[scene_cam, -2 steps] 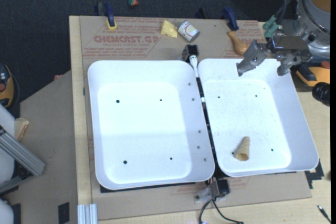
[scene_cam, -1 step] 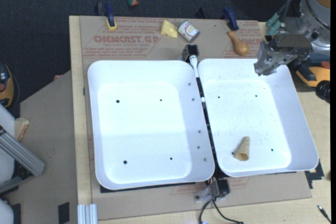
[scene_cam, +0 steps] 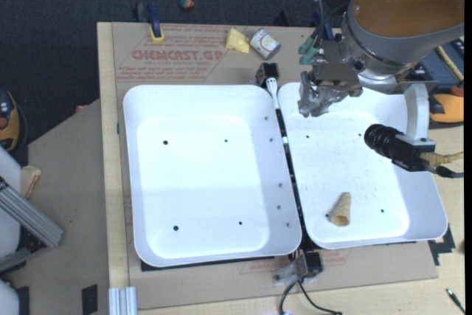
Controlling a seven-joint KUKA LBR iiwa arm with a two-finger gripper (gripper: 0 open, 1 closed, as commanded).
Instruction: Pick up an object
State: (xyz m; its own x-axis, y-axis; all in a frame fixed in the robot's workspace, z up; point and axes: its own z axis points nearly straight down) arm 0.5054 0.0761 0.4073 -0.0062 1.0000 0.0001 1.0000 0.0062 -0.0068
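Over the far-left corner of the right bin (scene_cam: 424, 221), the pincer (scene_cam: 318, 105) hangs from the grey wrist with its metal fingers pointing down toward the white floor. Nothing can be seen between them, and at this slant I cannot tell whether they stand wide or narrow; they look close together, but the tips blur into one another. It appears to hover just above the bin floor rather than rest on it, which suits a program sampling a spot to descend on.

Outward from there, the only loose thing in that bin is a small tan cone-shaped object (scene_cam: 340, 209), lying on its side near the bin's near edge, well apart from the pincer. I judge this the likely thing to pick, so the arm would need to travel toward the near edge before closing. A black cylindrical fixture (scene_cam: 392, 144) juts in over the bin's right wall; it seems part of the rig, not something to grasp.

The left bin (scene_cam: 140, 181) sits touching the right one along their shared rim. Beyond both, near the surface's far edge, lie a yellow scrap (scene_cam: 237, 41) and a small boxy piece (scene_cam: 265, 43), outside either bin.
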